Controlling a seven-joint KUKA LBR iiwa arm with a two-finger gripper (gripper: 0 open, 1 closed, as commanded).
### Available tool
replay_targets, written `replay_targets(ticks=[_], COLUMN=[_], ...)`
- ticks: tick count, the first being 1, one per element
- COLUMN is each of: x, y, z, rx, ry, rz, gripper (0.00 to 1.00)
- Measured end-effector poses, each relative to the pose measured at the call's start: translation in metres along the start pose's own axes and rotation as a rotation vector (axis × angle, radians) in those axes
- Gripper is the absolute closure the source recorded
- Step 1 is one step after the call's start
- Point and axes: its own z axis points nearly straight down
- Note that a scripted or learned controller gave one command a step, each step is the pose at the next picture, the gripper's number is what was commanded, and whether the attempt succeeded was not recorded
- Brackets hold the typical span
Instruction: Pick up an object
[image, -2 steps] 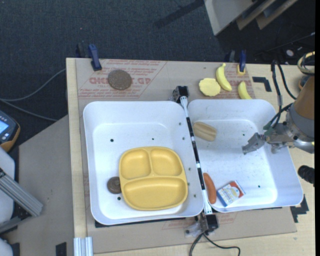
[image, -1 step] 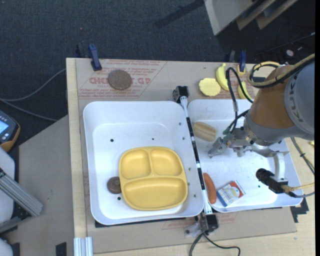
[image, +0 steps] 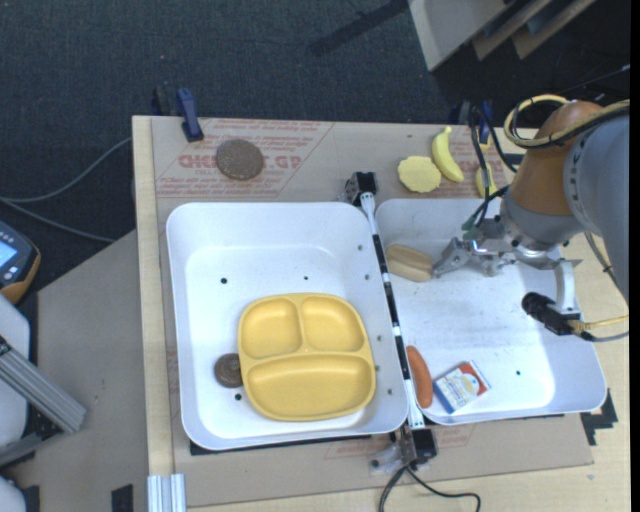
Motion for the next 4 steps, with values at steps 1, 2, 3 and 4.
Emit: replay_targets(ticks=[1, 2, 3, 4], x=[-0.074, -0.002, 0.049, 0.051], y=[0.007, -0.096, 0.035, 0.05], z=[-0.002, -0.001, -0.002, -0.002], rx=[0.008, 0.018, -0.005, 0.002], ry=[0.016, 0.011, 0.003, 0.003], rz=[0.002, 0.0, -0.009, -0.001], gripper=[0.0, 0.0, 0.0, 0.0])
